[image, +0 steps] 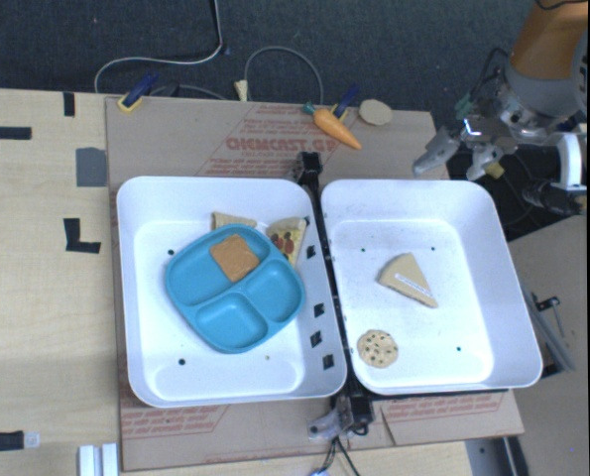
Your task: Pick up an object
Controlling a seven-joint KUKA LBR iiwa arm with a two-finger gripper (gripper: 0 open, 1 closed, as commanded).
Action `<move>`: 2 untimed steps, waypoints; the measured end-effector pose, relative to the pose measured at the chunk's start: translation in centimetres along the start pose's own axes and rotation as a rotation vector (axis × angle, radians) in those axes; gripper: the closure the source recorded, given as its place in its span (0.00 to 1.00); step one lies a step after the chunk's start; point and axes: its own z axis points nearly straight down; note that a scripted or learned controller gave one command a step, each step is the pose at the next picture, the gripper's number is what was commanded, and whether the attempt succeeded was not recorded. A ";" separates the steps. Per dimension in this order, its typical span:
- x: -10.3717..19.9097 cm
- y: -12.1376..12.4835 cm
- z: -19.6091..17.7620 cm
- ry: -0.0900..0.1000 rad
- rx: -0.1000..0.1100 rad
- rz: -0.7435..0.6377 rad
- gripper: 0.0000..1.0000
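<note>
The right bin [493, 266] holds a tan wedge-shaped piece [408, 279] near its middle and a round chocolate-chip cookie [378, 348] toward its front. In the left bin [141, 266] lies a blue divided plate [237, 296] with a brown square cracker [235, 257] on it. A pizza slice [289, 236] rests at the plate's far right rim, and a pale slice [227, 222] peeks out behind the plate. My gripper [459, 160] hovers above the right bin's far right corner, open, with nothing between its fingers.
An orange toy carrot [334, 127] and a beige round piece [376, 113] lie on the cardboard behind the bins. Cables loop along the back edge. A black divider with clips [319, 266] runs between the two bins.
</note>
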 end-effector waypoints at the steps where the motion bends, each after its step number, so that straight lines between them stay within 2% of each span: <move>1: 1.3 -7.7 8.1 0.004 0.014 0.002 0.00; 2: 2.4 -5.7 19.7 -0.004 -0.005 -0.002 0.00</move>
